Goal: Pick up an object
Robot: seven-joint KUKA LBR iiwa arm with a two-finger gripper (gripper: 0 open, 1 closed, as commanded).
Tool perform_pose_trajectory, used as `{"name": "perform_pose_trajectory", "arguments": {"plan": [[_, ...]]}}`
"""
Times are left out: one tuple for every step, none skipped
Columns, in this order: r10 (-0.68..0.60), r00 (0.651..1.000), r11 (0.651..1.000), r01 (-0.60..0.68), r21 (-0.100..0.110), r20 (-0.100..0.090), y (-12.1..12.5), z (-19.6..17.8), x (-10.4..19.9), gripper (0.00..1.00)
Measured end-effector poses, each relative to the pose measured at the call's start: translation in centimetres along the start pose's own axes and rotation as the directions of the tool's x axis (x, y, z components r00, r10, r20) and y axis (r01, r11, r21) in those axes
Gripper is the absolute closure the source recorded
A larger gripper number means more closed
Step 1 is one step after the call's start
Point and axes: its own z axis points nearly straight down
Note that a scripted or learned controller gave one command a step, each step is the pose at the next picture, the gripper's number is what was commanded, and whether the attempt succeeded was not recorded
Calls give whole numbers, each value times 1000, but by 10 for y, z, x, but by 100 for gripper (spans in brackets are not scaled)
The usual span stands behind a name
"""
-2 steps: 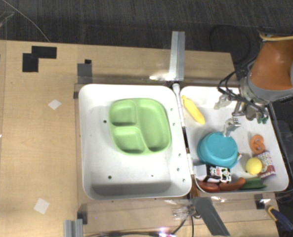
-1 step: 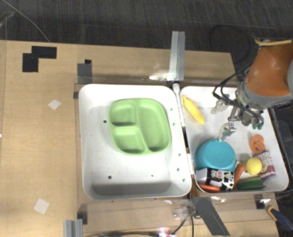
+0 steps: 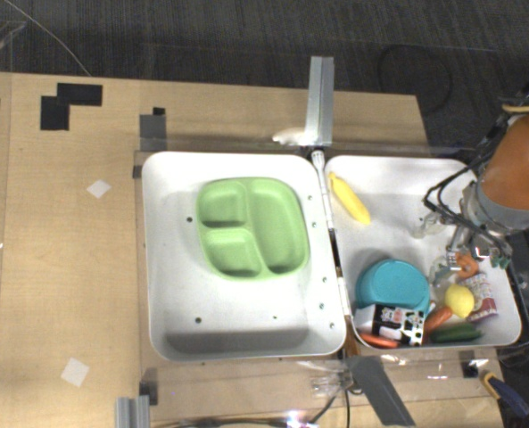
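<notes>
The right bin (image 3: 398, 181) holds a yellow banana (image 3: 349, 199) near its left wall and a blue bowl (image 3: 392, 285) toward the front. At the front right lie a yellow lemon (image 3: 458, 300), a carrot (image 3: 438, 317), a green cucumber (image 3: 456, 333), a black-and-white box (image 3: 398, 321) and a red-and-white packet (image 3: 483, 298). My gripper (image 3: 458, 259) hangs low over the right side of this bin, just above the lemon and beside the bowl. A small orange item (image 3: 468, 262) lies right at its tip.
The left bin (image 3: 175, 310) holds a green divided plate (image 3: 251, 226). A metal post (image 3: 321, 96) stands behind the wall between the bins. The orange-banded arm (image 3: 518, 172) covers the right bin's far right side.
</notes>
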Motion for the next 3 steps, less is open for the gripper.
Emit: {"name": "perform_pose_trajectory", "arguments": {"plan": [[51,999,999,-51,-2,1,22,-2,64,0],[11,1000,1000,-11,12,13,54,-4,74,0],[108,994,994,-108,2,8,84,-3,50,0]]}}
